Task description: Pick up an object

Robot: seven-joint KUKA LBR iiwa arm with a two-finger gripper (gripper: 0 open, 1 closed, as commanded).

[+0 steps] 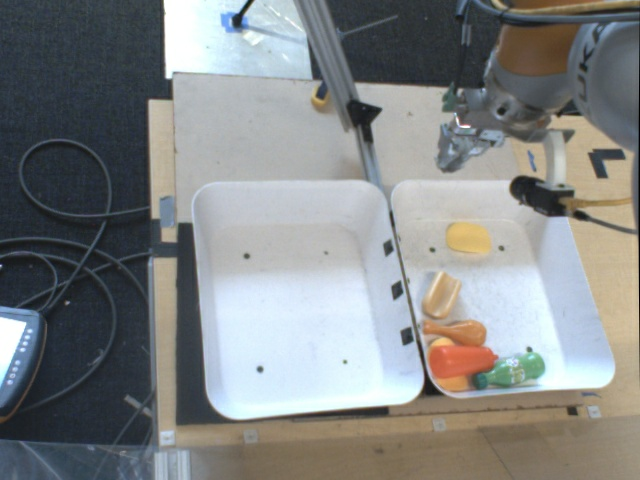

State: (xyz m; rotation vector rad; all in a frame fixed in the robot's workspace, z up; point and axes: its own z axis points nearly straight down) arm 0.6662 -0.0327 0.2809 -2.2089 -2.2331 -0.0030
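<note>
Yellow object near far wall of right bin; bread piece, drumstick, carrot, green bottle clustered at near-left corner. Pincer above far rim, nothing visibly gripped; open or clenched, cannot tell.

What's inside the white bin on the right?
Inside the right bin lie a yellow round piece, a tan piece, an orange drumstick shape, a red-orange piece and a green bottle. Whatever lies under that pile is covered.
</note>
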